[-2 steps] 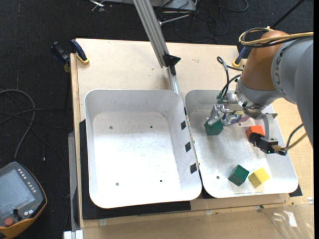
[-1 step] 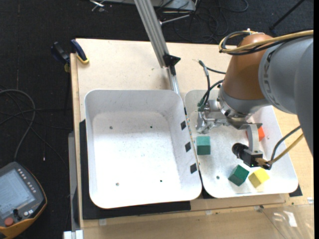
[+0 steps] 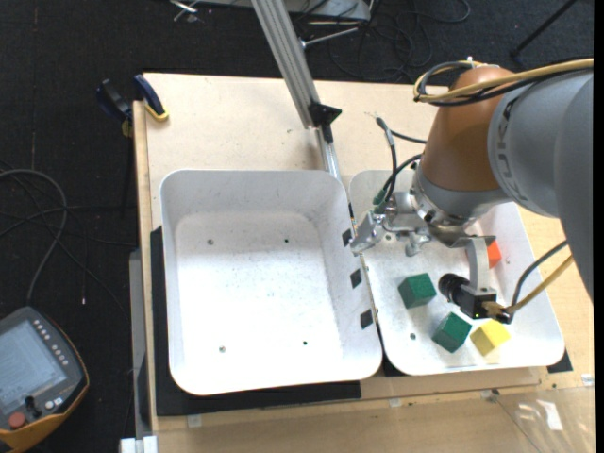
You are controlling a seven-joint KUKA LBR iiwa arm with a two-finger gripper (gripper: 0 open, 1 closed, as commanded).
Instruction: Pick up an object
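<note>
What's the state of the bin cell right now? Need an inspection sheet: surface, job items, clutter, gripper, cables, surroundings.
Surface: wooden bench bearing a left bin and a right bin, side by side.
Job's things: in the right bin, two green blocks, a yellow block and an orange piece partly hidden by the arm.
Clutter: blue and yellow clamp at the bench's far left corner.
Gripper: gripper low over the right bin near its left wall; finger state unclear.
Cables: yellow cable along the arm; black cables on the floor.
Surroundings: teach pendant on the floor at left; slanted aluminium rail.
</note>
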